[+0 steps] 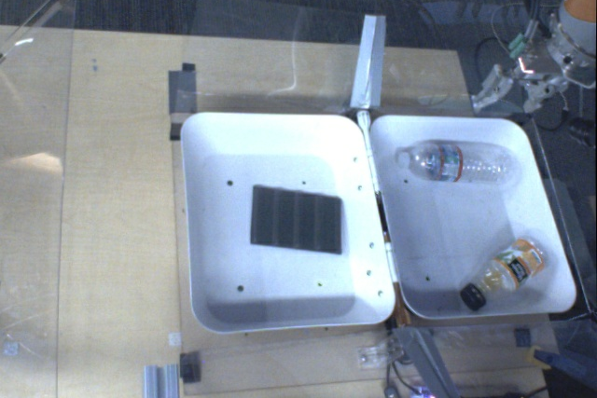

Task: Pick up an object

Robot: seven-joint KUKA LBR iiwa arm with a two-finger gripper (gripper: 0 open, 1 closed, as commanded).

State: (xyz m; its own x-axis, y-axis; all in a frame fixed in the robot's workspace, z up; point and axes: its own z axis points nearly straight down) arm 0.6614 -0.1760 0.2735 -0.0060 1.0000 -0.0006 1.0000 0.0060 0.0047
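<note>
Farthest from the gripper [511,89], in the left white bin [201,200], we see a flat dark grey ribbed rectangular pad [297,219] lying flush on the floor, so it offers little edge to pinch. Nearer, almost under the gripper in the right white bin [550,200], a clear plastic water bottle with a blue label [454,163] lies on its side along the far wall. Lower in that bin, a small orange juice bottle with a black cap [506,272] rests tilted in the near corner. The gripper hangs above the bench just beyond the right bin's far rim, fingers spread apart and holding nothing; we judge the clear bottle the closest target.
</note>
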